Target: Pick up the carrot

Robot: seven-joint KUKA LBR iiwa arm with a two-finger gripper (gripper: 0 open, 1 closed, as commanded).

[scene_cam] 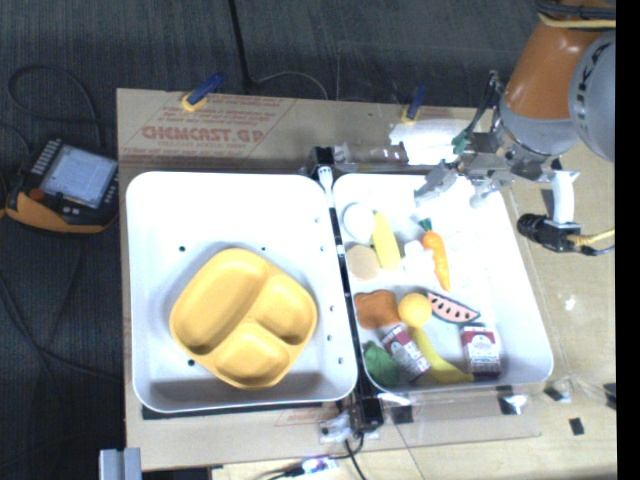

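Bench-top right bin: your claw, jaws apparently parted and empty, hovers just up-right of the carrot, whose long axis runs away from the claw.

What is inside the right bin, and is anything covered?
The right bin holds the carrot, a corn cob, a watermelon slice, a banana, two small cans and other toy food. The banana's middle partly hides under one can.

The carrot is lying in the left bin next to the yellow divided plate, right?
No. In the camera view the carrot lies in the right bin, among the other toy foods. The yellow divided plate sits alone in the left bin.
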